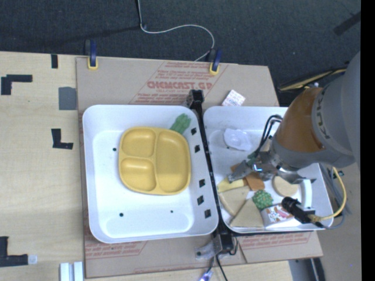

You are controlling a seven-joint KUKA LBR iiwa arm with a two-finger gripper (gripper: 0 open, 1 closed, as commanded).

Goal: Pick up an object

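Yellow: a three-part divided plate lies flat in the left bin, with a green item just beside its upper right edge
Right bin: the right bin holds a crowded heap — a clear crumpled piece near the top, a pale wedge-like piece, a brown bit, a small green-topped object, a printed packet and a round pale disc
Arm: the grey arm with its orange band reaches in from the right and hangs low over that heap
Gripper: the gripper sits down among the brown bit and the pale wedge; whether it is spread or pinched together cannot be told, and nothing can be seen held in it
Task's thing: no single object is marked out, though the likeliest candidates are the pieces directly under the tool in the right bin
Risk: the pieces lie touching and overlapping, so the grasp could catch an edge only and slip off, or drag a neighbour along — the flat wedge offers little to pinch
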